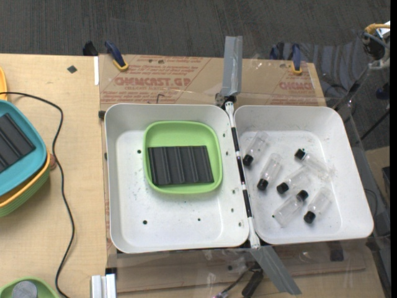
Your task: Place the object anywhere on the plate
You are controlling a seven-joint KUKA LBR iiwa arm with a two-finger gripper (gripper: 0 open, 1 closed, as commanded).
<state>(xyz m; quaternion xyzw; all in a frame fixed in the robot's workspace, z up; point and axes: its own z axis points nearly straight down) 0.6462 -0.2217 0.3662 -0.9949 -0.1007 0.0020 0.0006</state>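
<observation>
A green square plate (pixel 183 139) sits in the left white bin (pixel 124 197), toward its back. A dark ribbed rectangular insert (pixel 180 165) lies on the plate's middle. In the right white bin (pixel 347 166) lie several clear plastic vials with black caps, among them one near the bin's left side (pixel 254 150), one in the middle (pixel 271 170) and one at the front right (pixel 317 206).
Brown cardboard (pixel 161 79) lies behind the bins, held by blue and yellow clamps (pixel 116 54). A grey upright bracket (pixel 232 67) stands at the back between the bins. Stacked teal and yellow plates (pixel 22 157) and a black cable (pixel 62 185) lie on the wooden bench at left.
</observation>
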